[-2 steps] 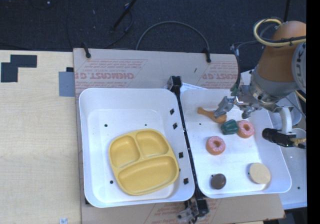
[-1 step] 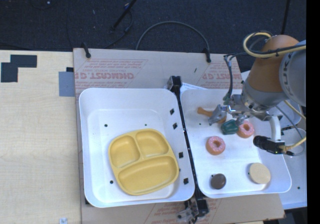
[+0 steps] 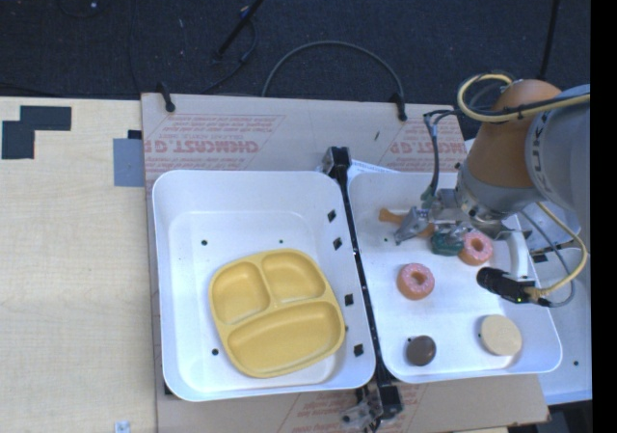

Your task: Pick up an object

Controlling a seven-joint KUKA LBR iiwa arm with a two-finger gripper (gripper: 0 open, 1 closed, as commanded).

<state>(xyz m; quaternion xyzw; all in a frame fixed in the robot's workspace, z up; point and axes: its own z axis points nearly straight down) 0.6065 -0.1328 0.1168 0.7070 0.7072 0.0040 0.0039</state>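
I'm at the reach step: gripper [image 3: 416,226] low in the right bin [image 3: 549,354], jaws probably apart; next, close on pink donut [image 3: 415,281].

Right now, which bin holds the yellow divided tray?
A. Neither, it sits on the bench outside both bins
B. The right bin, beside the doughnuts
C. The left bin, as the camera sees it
C: the yellow divided tray lies flat in the left bin, while the pink-iced doughnut lies in the right bin.
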